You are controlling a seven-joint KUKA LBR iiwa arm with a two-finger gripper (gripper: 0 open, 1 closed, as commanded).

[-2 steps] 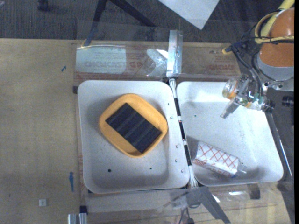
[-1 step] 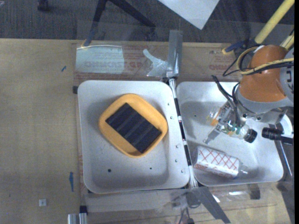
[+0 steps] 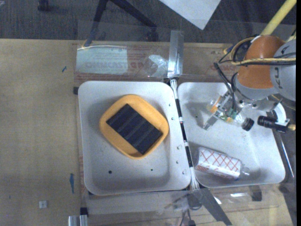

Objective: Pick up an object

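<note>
The pincer (image 3: 211,120) hung over the right bin (image 3: 263,171) with nothing visible between its fingers, though I could not tell their spread; the red-checked packet (image 3: 218,163) lay just below it, untouched; the whole pick remained undone.

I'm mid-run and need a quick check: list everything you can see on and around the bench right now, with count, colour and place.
bins: 2, white, side by side on the bench, left bin and right bin
solar-panel block: 1, yellow-orange with a dark panel on top, middle of the left bin
packet: 1, white with a red criss-cross print, lying flat at the near side of the right bin
bench: 1, tan
office chair base: 1, black, on the floor beyond the bench
white sheet: 1, on the floor at the top
arm: 1, grey with an orange band, over the right bin
tool: 1, above the far part of the right bin
</note>
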